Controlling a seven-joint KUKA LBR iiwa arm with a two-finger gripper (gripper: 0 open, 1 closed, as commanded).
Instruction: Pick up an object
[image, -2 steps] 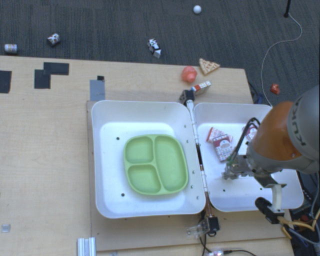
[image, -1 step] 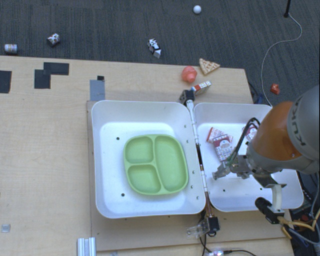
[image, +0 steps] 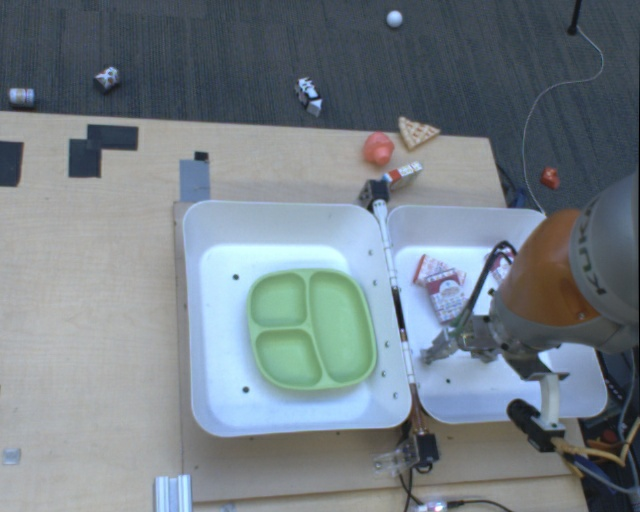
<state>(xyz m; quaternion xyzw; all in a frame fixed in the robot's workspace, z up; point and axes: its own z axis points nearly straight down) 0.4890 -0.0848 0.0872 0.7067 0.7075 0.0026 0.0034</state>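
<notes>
A red and white packet (image: 441, 284) lies in the right bin (image: 470, 395), near its back left. Part of a second red and white item (image: 503, 262) peeks out beside the arm. My gripper (image: 438, 350) hangs low over the right bin's floor, just in front of the packet and near the bin's left wall. The grey and orange arm (image: 560, 280) covers the bin's right half. In the left bin (image: 215, 300) sits a green divided plate (image: 310, 330).
On the bench behind the bins lie a red ball (image: 378, 148), a toy pizza slice (image: 418, 131) and a small red and white tube (image: 405, 174). Small objects are scattered on the dark carpet beyond. Cables hang at the front edge (image: 415, 455).
</notes>
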